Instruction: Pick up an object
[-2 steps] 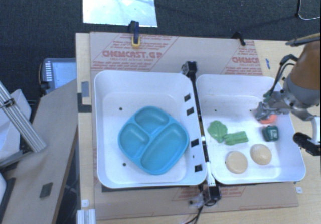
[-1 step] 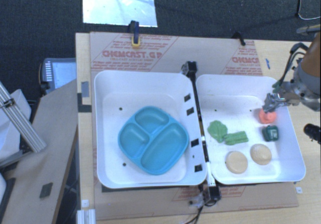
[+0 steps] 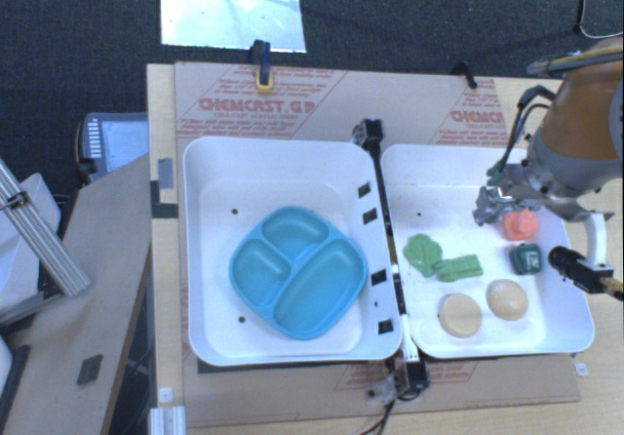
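Over the right bin (image 3: 425,168) the arm (image 3: 580,121) reaches in, its end effector (image 3: 495,199) low at the bin's upper right, just beside a salmon-pink piece (image 3: 521,224). How far that end effector is open, or whether it has hold of anything, cannot be told from here. Below the pink piece sits a small dark green block (image 3: 525,258). Two beige rounds lie near the front wall, one (image 3: 459,314) left of the other (image 3: 507,298), nearly touching. A light green lump (image 3: 423,253) touches a green bar (image 3: 458,268) mid-bin. In the left bin (image 3: 216,168), a blue divided plate (image 3: 297,271) lies flat. Both bins sit on the worktop (image 3: 322,97).
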Available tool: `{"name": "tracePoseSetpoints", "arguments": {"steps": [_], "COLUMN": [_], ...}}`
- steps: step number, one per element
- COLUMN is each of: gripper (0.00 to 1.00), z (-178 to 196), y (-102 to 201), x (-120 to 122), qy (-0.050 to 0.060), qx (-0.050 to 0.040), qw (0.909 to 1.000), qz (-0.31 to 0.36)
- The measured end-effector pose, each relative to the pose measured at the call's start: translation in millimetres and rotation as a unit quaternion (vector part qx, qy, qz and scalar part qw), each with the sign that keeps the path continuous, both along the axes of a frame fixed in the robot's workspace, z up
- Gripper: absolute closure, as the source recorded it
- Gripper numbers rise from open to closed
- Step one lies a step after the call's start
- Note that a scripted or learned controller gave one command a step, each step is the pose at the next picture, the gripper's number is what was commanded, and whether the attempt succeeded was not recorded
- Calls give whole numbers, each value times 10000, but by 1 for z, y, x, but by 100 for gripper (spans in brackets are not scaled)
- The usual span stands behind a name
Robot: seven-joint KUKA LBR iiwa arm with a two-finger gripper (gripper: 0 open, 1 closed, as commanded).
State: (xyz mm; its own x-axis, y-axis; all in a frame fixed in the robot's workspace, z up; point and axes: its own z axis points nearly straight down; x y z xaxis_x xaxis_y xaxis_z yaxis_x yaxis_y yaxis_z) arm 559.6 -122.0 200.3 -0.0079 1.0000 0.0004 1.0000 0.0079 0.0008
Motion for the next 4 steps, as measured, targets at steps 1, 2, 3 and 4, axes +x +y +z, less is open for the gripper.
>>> {"name": "tracePoseSetpoints", "arguments": {"steps": [1, 2, 3, 4], "gripper": [100, 100, 100, 100], "z": [14, 6, 21, 19], "y": [55, 110, 165, 214], "x": [-4, -6, -9, -5], "qy": [-6, -1, -10, -5], "qx": [5, 6, 8, 5], "qw": [10000, 10000, 10000, 10000], "qz": [6, 10, 14, 8]}}
